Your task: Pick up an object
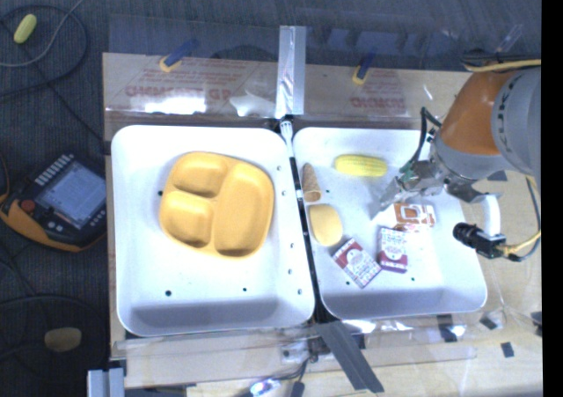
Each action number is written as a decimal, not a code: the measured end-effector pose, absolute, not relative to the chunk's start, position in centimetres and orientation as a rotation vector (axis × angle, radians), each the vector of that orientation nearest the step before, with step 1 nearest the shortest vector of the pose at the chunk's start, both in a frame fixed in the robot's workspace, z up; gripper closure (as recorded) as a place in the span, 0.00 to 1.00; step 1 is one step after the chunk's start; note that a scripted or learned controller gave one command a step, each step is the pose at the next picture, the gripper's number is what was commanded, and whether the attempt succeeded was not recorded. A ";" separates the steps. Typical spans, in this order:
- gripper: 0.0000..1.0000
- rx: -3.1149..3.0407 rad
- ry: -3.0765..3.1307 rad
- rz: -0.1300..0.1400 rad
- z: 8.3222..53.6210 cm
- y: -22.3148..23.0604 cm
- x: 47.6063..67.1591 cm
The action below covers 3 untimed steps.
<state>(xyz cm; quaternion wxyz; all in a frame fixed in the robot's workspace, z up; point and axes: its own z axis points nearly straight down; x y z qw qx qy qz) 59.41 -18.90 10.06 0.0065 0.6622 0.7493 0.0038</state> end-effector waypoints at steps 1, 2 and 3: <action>1.00 2.013 2.410 -0.001 23.0 -11.3 62.8; 0.00 2.014 2.409 -0.002 23.0 -11.4 62.8; 0.00 1.974 2.444 -0.006 15.7 -14.8 63.5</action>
